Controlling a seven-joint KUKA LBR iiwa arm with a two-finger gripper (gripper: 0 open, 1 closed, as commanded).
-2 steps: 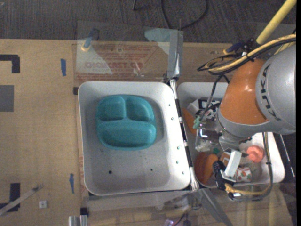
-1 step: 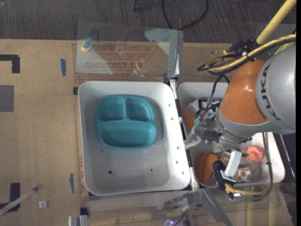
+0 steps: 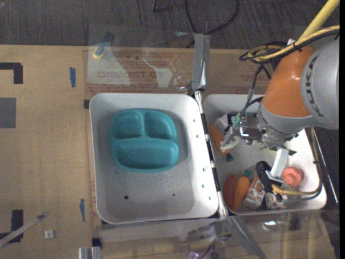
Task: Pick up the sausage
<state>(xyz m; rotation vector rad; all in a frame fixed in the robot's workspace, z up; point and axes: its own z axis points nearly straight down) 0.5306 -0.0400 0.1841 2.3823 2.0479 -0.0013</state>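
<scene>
The sausage [image 3: 229, 186] is a reddish-brown link lying at the front left of the right bin [image 3: 312, 201], side by side with an orange carrot [image 3: 242, 191]. My gripper [image 3: 228, 143] hangs over the left middle of the same bin, a short way behind the sausage and apart from it. An orange piece [image 3: 216, 136] lies just to the gripper's left, against the bin's left wall. Nothing visible is held in the gripper.
A brown-labelled packet [image 3: 257, 196] sits right of the carrot and a pink round toy [image 3: 292, 175] lies further right. Small teal bits [image 3: 229, 157] lie under the gripper. The left bin [image 3: 161, 198] holds a teal divided plate [image 3: 144, 139].
</scene>
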